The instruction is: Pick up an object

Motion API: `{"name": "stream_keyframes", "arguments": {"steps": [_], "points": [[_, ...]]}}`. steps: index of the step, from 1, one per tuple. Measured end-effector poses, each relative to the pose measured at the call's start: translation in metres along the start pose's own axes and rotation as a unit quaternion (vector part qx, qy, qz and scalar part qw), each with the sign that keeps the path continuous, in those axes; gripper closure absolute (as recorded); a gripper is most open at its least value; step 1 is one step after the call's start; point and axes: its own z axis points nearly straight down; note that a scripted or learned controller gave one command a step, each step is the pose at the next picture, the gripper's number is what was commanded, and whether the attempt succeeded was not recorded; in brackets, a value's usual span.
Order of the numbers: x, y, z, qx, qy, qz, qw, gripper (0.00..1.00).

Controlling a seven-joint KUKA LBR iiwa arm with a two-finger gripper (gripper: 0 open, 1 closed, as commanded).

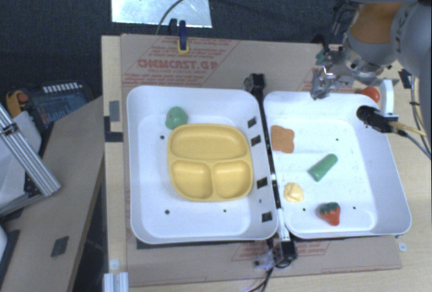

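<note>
The gripper [322, 90] hangs over the right bin's [395, 206] back rim; I can't tell its grip. The orange slice [283, 139] lies nearest, down-left of it.

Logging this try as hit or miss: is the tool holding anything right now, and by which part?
It cannot be told. The tool hangs over the far edge of the right bin, too small and blurred to show anything in it.

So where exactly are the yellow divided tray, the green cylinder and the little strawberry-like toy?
yellow divided plastic tray [209, 161], camera view, on its central ridge.
green cylinder [322, 167], camera view, mid-body.
red strawberry-like toy with green top [330, 214], camera view, on its red body.
</note>
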Motion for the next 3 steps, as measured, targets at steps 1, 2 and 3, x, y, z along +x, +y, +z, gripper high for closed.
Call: {"name": "stream_keyframes", "arguments": {"steps": [1,2,3], "points": [[0.045,-0.002,0.002,0.003,0.001,-0.001,1.0,1.0],[0.098,-0.002,0.009,0.003,0.001,-0.002,1.0,1.0],[0.158,-0.006,0.009,0.003,0.001,-0.002,1.0,1.0]]}}
